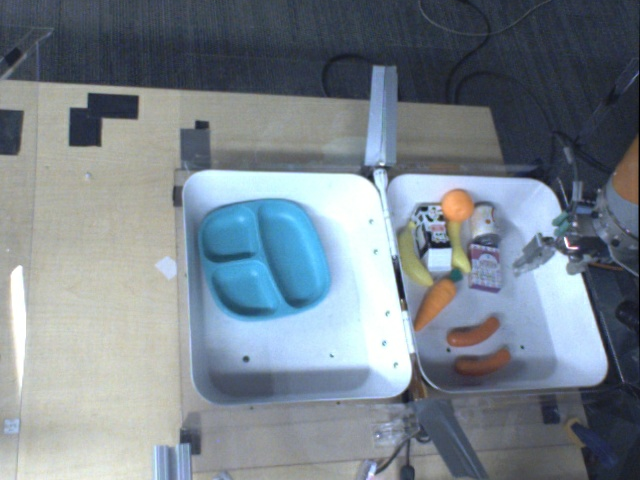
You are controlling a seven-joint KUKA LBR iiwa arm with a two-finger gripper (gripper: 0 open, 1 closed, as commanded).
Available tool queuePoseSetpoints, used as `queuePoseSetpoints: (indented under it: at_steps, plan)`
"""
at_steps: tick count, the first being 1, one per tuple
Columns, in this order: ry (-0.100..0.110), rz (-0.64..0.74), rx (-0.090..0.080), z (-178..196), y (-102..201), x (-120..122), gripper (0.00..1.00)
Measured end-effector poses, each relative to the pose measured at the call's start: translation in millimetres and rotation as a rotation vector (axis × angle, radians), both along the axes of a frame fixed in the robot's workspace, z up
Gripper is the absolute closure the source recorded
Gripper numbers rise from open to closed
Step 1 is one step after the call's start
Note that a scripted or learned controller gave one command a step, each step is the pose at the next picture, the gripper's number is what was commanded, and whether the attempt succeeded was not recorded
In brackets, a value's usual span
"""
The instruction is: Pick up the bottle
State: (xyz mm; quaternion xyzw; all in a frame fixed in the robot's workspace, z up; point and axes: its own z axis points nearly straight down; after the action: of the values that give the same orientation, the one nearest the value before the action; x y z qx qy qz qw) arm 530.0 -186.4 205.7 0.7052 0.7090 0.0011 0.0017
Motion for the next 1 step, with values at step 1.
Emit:
queuePoseSetpoints:
  at_steps: [1]
  plan:
    - [0.0, -0.033, 0.0, -61.0, -3.6, -42.1, 0.0]
